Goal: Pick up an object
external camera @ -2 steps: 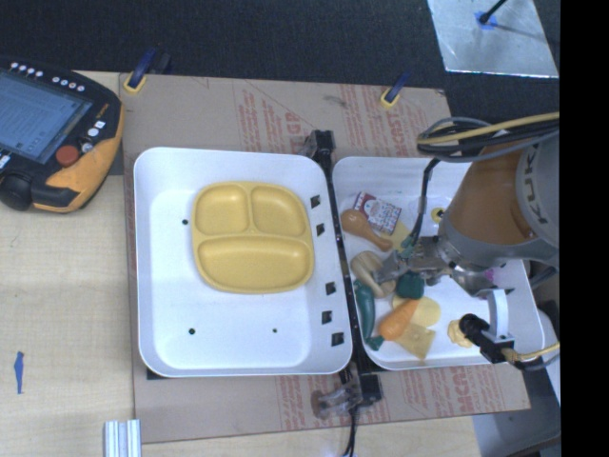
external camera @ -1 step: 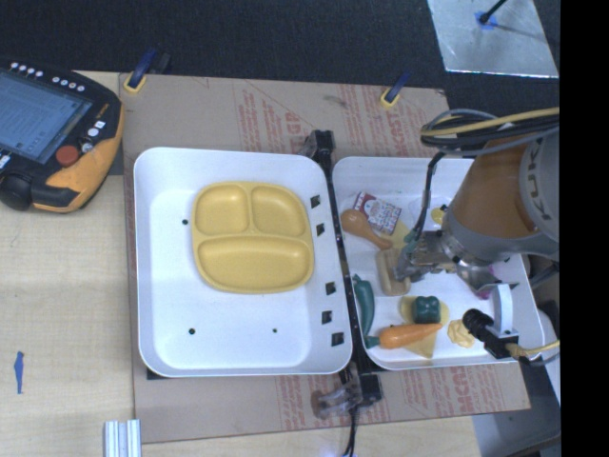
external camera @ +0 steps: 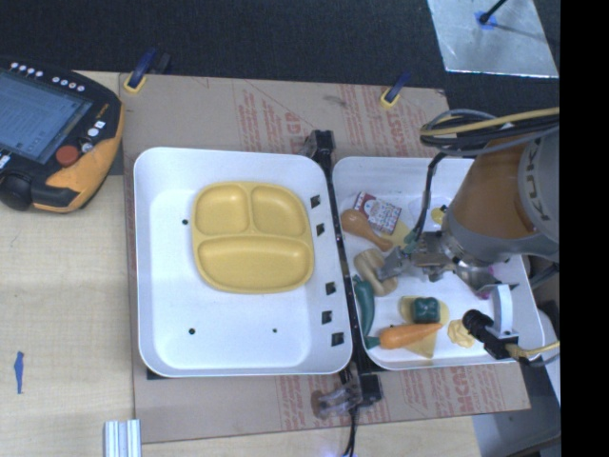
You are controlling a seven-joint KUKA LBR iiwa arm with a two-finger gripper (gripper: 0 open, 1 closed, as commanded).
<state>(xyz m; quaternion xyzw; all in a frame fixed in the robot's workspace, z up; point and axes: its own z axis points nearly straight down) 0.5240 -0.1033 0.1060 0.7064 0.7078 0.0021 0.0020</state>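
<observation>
A: Status, left to right?
B: Teach pendant (external camera: 52, 136) is lying at the far left, partly on the cardboard sheet (external camera: 238, 112). Left bin (external camera: 162, 331) is sitting on that sheet and carrying one yellow divided plate (external camera: 254, 236) in its upper half.
A: Right bin?
B: Right bin (external camera: 376, 171) is butting against the left one, and all the loose items are lying in it. Green vegetable (external camera: 364, 303) is running along its left wall. Brown drumstick-shaped piece (external camera: 364, 228) is lying near the top, with a red-and-white packet (external camera: 381, 213) touching it from above. Tan piece (external camera: 371, 272) is sitting just below those. Orange carrot (external camera: 411, 335) is lying near the bottom edge, across a pale yellow wedge (external camera: 423, 348). Dark green lump (external camera: 424, 307) is sitting on a yellow pad just above the carrot. Small yellow blob (external camera: 461, 332) is sitting to the carrot's right.
A: Claw?
B: Gripper (external camera: 395, 265) is reaching in from the right over the bin's middle, its tip hanging right beside the tan piece. Can't tell how far it is opening or whether it is gripping anything; too blurred there.
A: Arm?
B: Arm (external camera: 495, 198), orange band showing, is covering the right bin's upper right part.
</observation>
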